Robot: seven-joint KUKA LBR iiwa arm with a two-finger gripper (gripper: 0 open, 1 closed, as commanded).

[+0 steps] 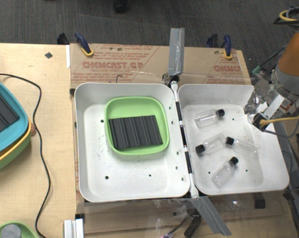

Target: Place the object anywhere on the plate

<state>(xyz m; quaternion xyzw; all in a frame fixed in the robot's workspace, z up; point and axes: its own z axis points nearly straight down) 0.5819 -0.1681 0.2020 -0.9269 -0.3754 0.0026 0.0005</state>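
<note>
Four vials (pixel 209 145): black-capped, loose in right bin (pixel 268 175)
Plate (pixel 136 103): green, left bin (pixel 95 177), nearer back edge
Gripper (pixel 254 112): over right bin's right edge; opening can't tell

Plate (pixel 137 106) in left bin (pixel 134 175), 4 vials (pixel 210 117) right

You see wooden bench (pixel 30 192) bearing cardboard sheet (pixel 139 61) at 12 o'clock, two white bins side by side at centre: left bin (pixel 90 182), right bin (pixel 261 180). Stacked bowls (pixel 18 129), black cable (pixel 42 152) at 9 o'clock.

One overhead camera looks slantwise down at the bench (pixel 40 182).
</note>
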